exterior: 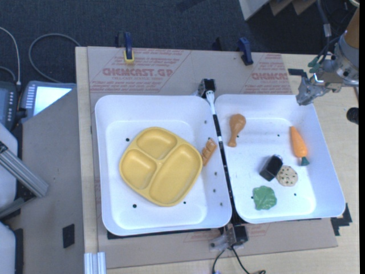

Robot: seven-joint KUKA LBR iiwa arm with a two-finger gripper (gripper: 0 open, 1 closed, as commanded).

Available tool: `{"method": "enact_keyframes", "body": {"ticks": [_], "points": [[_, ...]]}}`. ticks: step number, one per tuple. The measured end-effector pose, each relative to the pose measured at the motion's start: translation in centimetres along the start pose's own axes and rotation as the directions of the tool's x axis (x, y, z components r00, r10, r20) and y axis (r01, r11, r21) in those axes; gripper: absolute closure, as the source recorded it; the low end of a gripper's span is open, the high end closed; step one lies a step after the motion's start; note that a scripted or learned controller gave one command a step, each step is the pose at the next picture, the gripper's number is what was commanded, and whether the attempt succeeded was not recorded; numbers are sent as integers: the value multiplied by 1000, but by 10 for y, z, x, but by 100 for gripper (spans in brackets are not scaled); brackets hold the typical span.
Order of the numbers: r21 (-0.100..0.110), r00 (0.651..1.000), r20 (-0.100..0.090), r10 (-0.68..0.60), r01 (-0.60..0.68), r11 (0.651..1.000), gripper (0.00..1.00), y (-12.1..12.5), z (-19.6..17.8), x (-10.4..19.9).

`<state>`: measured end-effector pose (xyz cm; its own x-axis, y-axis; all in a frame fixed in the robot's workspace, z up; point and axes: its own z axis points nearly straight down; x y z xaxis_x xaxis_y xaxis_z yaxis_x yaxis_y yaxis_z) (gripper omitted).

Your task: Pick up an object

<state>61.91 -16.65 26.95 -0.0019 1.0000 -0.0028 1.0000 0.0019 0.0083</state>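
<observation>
The claw (306,93) hangs over the right bin's (328,176) far right corner, carrying nothing; whether it is open I cannot tell. Probably it waits clear before choosing. Nearest, below it, lies the carrot (297,142); the drumstick (235,127) sits leftward, the cookie (287,176) farther down. The arm enters from the right, wrist pointing downward.

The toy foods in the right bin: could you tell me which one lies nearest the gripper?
The orange carrot, along the bin's right side, lies closest below the gripper.
</observation>
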Motion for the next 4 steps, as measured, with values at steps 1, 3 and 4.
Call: {"method": "enact_keyframes", "body": {"ticks": [1,3,4], "points": [[8,1000,-4,-4,4,1000,100,2,-4,56],[5,1000,-2,-2,2,1000,100,20,1,170],[6,1000,-3,-2,2,1000,100,28,7,214]]}}
